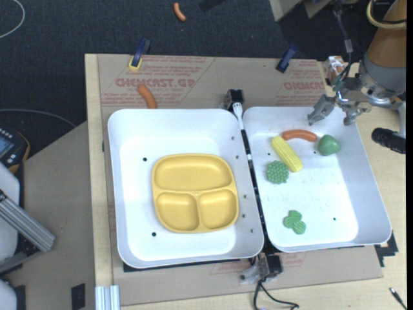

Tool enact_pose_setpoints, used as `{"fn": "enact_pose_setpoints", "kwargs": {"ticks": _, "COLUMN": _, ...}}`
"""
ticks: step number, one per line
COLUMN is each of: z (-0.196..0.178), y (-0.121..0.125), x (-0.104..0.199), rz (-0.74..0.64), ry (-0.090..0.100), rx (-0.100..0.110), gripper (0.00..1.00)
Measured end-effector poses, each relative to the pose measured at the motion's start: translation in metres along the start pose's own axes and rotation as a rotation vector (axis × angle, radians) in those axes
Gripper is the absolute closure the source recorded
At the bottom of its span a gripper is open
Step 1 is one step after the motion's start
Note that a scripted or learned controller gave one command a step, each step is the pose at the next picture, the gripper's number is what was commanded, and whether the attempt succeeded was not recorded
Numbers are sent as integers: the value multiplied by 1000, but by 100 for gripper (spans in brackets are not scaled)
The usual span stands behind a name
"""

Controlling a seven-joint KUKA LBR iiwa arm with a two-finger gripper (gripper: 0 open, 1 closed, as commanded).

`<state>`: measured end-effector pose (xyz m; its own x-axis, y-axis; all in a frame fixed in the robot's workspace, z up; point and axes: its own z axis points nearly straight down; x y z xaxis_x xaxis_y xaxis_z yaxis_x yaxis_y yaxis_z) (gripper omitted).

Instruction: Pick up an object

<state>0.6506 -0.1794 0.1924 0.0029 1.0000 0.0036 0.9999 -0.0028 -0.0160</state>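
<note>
Gripper (335, 110) poised over the right bin (361, 192), fingers spread, nothing between them.

This looks like the approach step, before any grasp; the next move calls for a descent onto one toy and a closing of the fingers. Taking the corn cob (286, 153) as landmark: the sausage (299, 135) lies just above it, nearest the gripper, the green ball (328, 145) to its right, the knobbly green piece (277, 172) just below-left, the broccoli (294, 222) well below.
</note>
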Motion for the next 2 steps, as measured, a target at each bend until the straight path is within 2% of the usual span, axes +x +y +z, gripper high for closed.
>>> {"fn": "enact_pose_setpoints", "kwargs": {"ticks": 1, "z": -10, "y": 3, "x": 0, "rz": -3, "ry": -3, "rx": -16, "gripper": 0}}
{"fn": "enact_pose_setpoints", "kwargs": {"ticks": 2, "z": 54, "y": 4, "x": -1, "rz": -3, "ry": -2, "rx": -10, "gripper": 0}}
